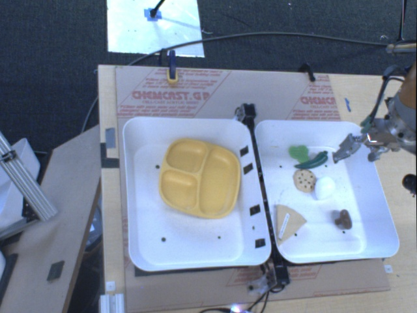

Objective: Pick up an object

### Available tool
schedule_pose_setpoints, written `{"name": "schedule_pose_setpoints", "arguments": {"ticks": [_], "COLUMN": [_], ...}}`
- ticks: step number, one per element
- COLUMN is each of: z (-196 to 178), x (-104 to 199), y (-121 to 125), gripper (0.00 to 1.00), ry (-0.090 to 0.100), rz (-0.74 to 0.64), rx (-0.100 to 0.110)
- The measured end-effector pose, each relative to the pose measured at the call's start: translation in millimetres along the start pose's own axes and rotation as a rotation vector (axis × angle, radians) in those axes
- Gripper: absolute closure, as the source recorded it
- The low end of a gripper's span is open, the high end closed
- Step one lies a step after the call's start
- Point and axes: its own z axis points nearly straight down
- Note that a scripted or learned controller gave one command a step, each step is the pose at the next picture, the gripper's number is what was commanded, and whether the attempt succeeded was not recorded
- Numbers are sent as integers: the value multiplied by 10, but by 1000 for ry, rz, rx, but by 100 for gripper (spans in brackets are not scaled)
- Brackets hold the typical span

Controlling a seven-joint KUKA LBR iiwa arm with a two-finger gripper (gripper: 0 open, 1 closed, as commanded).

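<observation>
sandwich wedge lies untouched; hand hovers near the green pepper, its spread unclear; next, descend and grasp

A yellow tray lies in the left bin. The gripper hangs over the right bin, near a green pepper, cookie and white ball.

Dark carpeted floor lies beyond the counter. A white sheet rests on the floor just behind the counter; a black cable runs beside it.
</observation>
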Motion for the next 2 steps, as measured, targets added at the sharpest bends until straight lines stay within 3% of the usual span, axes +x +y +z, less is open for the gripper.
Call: {"name": "schedule_pose_setpoints", "arguments": {"ticks": [1,2], "z": [-64,495], "x": [5,5], "y": [24,128], "gripper": [0,0], "ry": [-2,-1], "rz": [-3,-2], "rx": [-11,-8]}}
